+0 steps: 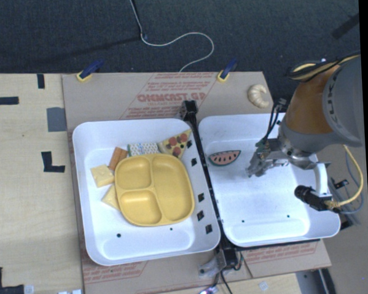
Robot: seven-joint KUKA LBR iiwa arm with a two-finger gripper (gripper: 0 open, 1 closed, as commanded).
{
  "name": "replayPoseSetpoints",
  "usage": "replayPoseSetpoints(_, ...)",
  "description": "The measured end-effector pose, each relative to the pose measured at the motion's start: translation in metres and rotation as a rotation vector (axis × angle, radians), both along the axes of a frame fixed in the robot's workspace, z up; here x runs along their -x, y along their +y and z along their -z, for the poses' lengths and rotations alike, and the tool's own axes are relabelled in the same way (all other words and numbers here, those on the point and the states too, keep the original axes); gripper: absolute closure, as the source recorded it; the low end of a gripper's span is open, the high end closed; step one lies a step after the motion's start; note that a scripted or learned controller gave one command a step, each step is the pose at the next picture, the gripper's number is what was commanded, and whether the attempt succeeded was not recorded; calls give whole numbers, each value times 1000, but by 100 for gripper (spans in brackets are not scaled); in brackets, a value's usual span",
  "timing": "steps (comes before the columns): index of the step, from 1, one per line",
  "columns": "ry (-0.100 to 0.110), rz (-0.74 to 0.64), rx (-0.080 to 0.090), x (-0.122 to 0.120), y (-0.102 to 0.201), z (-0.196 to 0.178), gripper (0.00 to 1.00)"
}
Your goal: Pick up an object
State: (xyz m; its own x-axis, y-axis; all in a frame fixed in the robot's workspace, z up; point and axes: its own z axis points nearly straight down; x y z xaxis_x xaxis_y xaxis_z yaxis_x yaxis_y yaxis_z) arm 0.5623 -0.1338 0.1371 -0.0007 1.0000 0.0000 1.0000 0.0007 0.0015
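Reaching in from the right, the grey arm (321, 114) hangs its gripper (257, 166) over the right bin (268, 222); whether that gripper is spread or pressed together I cannot tell. A watermelon slice toy (224, 157) lies on the right bin's floor, just left of the gripper and apart from it. In the left bin (146, 246) sits a yellow divided plate (154, 189), with crackers (102, 176) at its left edge and a pizza slice toy (176, 142) at its upper right.
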Motion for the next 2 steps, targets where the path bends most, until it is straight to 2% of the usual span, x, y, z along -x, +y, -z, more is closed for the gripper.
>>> replayPoseSetpoints(2,0,-1,0,1,-8,-89,100)
